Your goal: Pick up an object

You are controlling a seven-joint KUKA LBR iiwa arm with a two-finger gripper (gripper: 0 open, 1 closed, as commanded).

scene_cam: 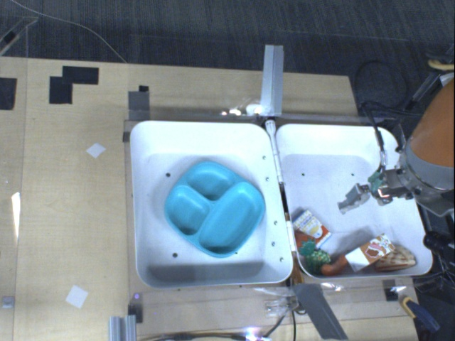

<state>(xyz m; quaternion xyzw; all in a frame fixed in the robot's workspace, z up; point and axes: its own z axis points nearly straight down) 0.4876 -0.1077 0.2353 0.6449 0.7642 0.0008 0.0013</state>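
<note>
Objects for picking lie in the right bin [334, 148], bunched at its near edge — a small printed carton [311, 225], a carrot-like toy [328, 263] and a flat brown packet [382, 255]. The gripper [353, 199] hovers above bare bin floor, apart from them, grasping nothing that I can make out. The left bin [153, 162] bears a blue divided dish [215, 208]. That carton looks light and stiff — I'd pinch it across its narrow sides.

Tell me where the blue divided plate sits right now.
The blue divided plate lies in the middle of the left bin in the camera view, across the central divider from the right bin that holds the small packets.
</note>
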